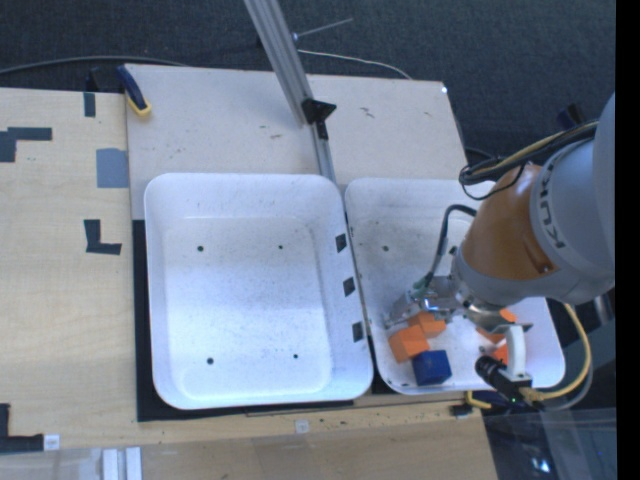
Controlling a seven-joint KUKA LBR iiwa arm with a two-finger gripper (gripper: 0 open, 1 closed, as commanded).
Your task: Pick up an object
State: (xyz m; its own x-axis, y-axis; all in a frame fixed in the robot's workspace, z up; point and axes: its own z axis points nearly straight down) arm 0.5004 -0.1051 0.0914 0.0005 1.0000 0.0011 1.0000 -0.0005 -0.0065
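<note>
We see the arm (540,228) reaching in from the right and bent down over the right bin (400,208), with the gripper (418,308) low in that bin's near half, just above the cluster of objects. We read this posture as a descent onto a grasp target: the wrist is directly over the pile, presumably because the program picked the densest spot. The metal parts at the tip lie touching or just over the upper orange block (430,323), but the wrist hides too much for us to say whether the gripper is spread or pressed together, and we see nothing clearly between its tips; we cannot tell. Count of objects in the right bin: two orange blocks at the tip (the upper one and a larger orange block (405,344) just beside it), one blue block (431,368) touching the larger orange one on its near side, and one further orange piece (505,318) partly hidden under the wrist, which we cannot identify. The objects sit crowded toward the near edge, so a neighbour could be nudged on closing. The left bin (160,268) shows its white floor with dark specks.
</note>
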